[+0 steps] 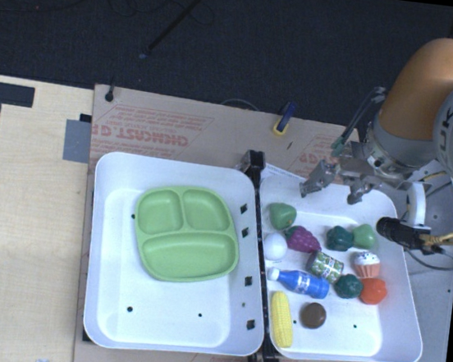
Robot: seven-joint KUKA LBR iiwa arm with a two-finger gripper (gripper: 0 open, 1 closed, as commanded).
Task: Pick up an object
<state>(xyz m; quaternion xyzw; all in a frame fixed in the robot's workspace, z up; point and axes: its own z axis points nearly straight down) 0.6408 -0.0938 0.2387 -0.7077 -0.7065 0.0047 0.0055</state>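
My gripper hangs over the far edge of the right bin, its two fingers spread open with nothing between them. Just below it in the bin lie a green pepper, purple grapes, a white egg, a small can and a blue bottle. A yellow corn cob and a brown ball lie nearer the front. At the right side sit a teal piece, a green piece, a cupcake and an orange-red fruit.
The left bin holds a green divided plate. A black divider runs between the bins. A blue-and-yellow clip lies on the cardboard behind the bins. The arm's orange band looms at the upper right.
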